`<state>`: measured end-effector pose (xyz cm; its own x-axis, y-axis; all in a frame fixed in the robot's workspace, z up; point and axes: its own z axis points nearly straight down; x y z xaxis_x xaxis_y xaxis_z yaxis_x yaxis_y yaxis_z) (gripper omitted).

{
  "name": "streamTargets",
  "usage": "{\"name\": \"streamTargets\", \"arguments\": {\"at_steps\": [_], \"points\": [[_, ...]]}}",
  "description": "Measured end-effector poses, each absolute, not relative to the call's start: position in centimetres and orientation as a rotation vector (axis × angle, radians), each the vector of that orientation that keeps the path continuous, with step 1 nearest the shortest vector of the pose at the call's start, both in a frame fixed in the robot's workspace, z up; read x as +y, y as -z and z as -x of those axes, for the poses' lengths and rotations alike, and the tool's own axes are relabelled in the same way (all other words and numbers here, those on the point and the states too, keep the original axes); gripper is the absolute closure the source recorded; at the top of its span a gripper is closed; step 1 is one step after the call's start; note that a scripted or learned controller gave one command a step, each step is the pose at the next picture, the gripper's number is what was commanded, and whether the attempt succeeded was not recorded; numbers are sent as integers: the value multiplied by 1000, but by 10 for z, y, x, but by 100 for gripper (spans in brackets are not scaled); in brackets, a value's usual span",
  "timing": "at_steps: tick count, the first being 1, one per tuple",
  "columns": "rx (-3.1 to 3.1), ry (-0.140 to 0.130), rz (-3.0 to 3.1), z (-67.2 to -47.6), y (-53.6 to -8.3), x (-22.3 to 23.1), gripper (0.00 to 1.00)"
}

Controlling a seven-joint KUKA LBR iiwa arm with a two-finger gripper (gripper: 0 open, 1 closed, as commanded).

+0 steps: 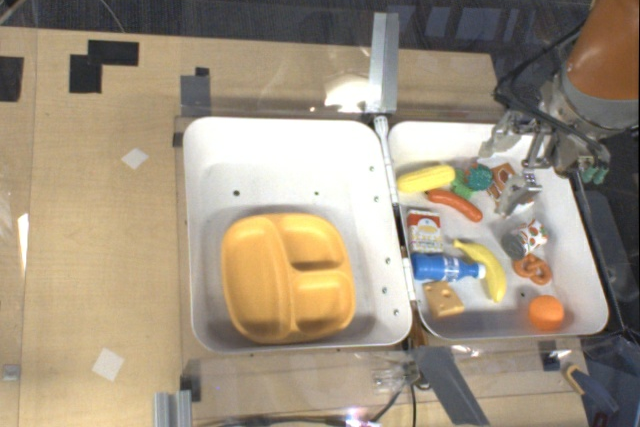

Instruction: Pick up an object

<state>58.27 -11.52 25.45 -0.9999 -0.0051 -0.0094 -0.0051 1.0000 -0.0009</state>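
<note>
The step in hand looks like the approach: the arm's two-finger hand (512, 183) hangs low over the far part of the right-hand shallow white bin (596, 260), and nothing can be seen between its fingers. Whether they are spread or closed I cannot tell; the metal parts blur together there.

Several candidates lie near it. Just beside the hand, toward the other bin, sits a small green knobbly toy (481, 179), and past that a yellow plastic corn cob (425, 179). A red-orange toy sausage (455, 204) lies just below those. Nearer the camera from the hand are a small grey-and-orange figure (528, 240), a brown pretzel-shaped piece (532, 267), a yellow plastic banana (487, 267), a blue bottle with a white cap (446, 267), a tan cube (443, 299) and an orange ball (546, 312).

The next move calls for settling over one item, probably the green toy or the sausage, and descending cleanly between neighbours.

A small red-and-white carton (425, 233) bears print, too small to read.

The left bin (290, 145) holds a yellow divided plastic tray (288, 275).
</note>
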Motion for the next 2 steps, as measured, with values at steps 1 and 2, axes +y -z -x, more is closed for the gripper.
{"name": "streamTargets", "arguments": {"at_steps": [1,2], "points": [[3116,8,157,-574,-356,-122,0],[3142,-6,164,-646,-154,-99,0]]}}
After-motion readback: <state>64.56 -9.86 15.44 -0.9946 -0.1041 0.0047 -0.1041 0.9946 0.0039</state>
